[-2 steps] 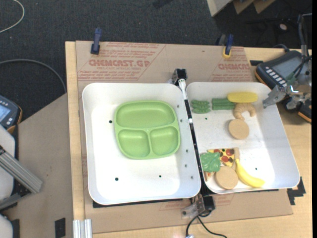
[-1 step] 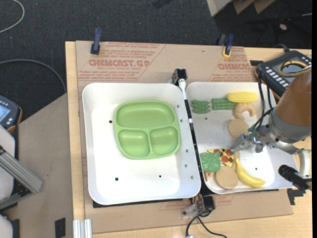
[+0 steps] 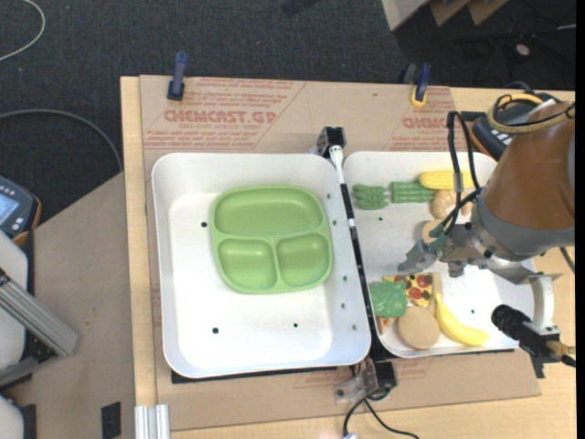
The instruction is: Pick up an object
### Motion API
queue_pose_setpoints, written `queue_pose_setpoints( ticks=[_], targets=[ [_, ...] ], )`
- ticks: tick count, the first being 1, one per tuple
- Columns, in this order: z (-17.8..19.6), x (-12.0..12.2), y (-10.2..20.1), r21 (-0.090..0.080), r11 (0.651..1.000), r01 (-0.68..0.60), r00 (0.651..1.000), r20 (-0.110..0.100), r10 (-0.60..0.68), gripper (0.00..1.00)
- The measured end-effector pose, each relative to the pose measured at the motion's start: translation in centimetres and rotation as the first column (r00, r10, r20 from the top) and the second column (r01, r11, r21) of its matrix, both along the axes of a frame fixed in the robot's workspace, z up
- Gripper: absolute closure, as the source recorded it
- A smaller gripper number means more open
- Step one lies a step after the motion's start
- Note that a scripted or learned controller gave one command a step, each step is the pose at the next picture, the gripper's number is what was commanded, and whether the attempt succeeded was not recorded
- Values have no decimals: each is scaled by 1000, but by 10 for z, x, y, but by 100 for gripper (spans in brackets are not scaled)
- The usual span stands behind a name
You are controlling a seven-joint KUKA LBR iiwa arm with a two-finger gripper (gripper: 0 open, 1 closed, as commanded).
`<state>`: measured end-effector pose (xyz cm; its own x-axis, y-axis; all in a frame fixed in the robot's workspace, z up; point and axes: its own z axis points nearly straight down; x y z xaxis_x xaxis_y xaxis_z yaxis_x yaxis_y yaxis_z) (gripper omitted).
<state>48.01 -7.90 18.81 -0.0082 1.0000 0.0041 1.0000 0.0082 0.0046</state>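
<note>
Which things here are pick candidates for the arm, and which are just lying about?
Belong to the job:
end effector
right bin
banana
pizza slice
round cookie
corn cob
green toy

Lying about:
green divided plate
left bin
blue clamps

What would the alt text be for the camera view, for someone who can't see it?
A grey and orange robot arm reaches from the right, its gripper low over the right bin of toy food, including a banana and a pizza slice. The left bin holds a green divided plate.
</note>
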Motion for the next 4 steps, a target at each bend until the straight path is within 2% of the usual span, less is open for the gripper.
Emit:
queue_pose_setpoints(
  ticks=[1, 2, 3, 4],
  targets=[
    [68, 1, 51, -2, 1000, 1, 1000, 3, -1, 0],
    [74, 0, 48, -4, 1000, 7, 1000, -1, -7, 100],
    [57, -1, 114, -1, 1000, 1, 1000, -9, -1, 100],
    [74, -1, 198, -1, 1000, -1, 1000, -3, 1, 100]
  ],
)
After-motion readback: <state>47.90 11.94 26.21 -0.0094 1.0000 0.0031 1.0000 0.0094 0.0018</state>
